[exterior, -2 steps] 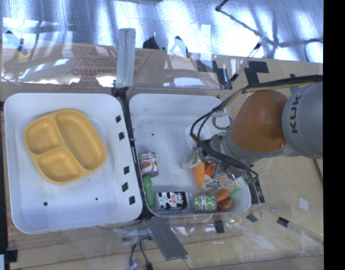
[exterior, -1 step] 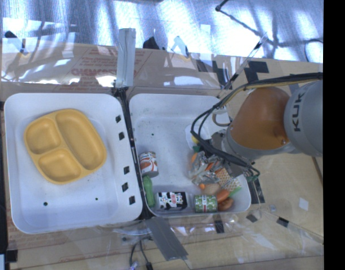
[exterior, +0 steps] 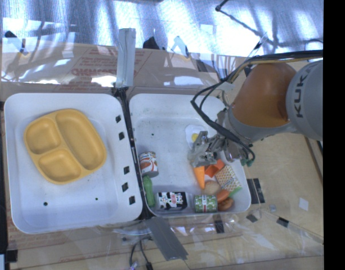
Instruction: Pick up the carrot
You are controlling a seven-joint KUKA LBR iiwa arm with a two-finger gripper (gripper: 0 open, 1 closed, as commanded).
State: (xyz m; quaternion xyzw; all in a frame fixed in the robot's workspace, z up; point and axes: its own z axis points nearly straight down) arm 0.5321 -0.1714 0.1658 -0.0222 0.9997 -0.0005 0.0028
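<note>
Fingers (exterior: 201, 157), whether apart or together I cannot tell, hang just above the orange, tapered carrot (exterior: 200, 176).

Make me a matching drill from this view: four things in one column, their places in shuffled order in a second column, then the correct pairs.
Things:
1. yellow divided plate
2. carrot
3. cow-print carton
4. hand

Places:
A. near edge of the right bin, lying between a green vegetable and a green-labelled can
B. just above the carrot, over the right bin
C. in the left bin
D. right bin, directly below the hand, beside a waffle-patterned piece

Pairs: 1-C, 2-D, 3-A, 4-B
</note>
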